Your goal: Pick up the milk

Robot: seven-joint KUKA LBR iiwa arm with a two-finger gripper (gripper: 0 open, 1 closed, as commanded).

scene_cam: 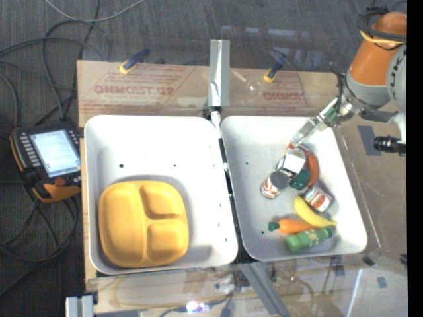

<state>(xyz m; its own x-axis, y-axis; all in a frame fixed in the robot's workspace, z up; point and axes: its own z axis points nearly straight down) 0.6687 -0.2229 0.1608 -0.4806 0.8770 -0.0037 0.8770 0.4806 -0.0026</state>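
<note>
Divided tray [144,224] in left bin [99,137]; banana [310,213], carrot [294,226], bottle [307,240], cans [318,199] clustered in right bin [251,144].

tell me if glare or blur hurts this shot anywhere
Camera view: soft even light, faint shadows inside the white bins; glare on the clear sheet behind them; the pile by the gripper is small and soft, so the milk is hard to pick out.

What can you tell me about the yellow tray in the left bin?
The yellow moulded plastic tray looks rigid and glossy, a rounded square with three sunken compartments: one large on the left, two smaller on the right. It lies flat in the near part of the left shallow white bin, close to its front wall, nothing resting in it.
</note>
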